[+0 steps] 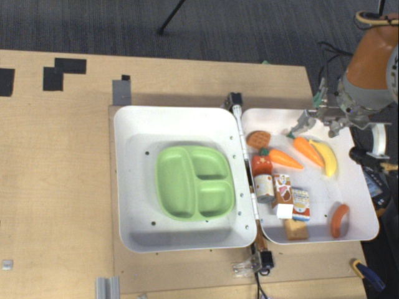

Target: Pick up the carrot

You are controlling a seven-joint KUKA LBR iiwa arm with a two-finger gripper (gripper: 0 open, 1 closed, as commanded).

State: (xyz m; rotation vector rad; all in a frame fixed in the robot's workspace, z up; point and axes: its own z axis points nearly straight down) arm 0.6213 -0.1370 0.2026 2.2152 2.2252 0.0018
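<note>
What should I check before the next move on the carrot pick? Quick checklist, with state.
1. Carrot in view, unobstructed from above: ok.
2. Right target: a second orange piece lies beside the banana; which one is meant: cannot tell.
3. Gripper over the carrot: not ok, it sits up and right of it.
4. Nothing between the fingers: ok.
5. Room to close: tomato touches the carrot's leafy end: not ok.
6. Carrot inside the right bin: ok.
</note>
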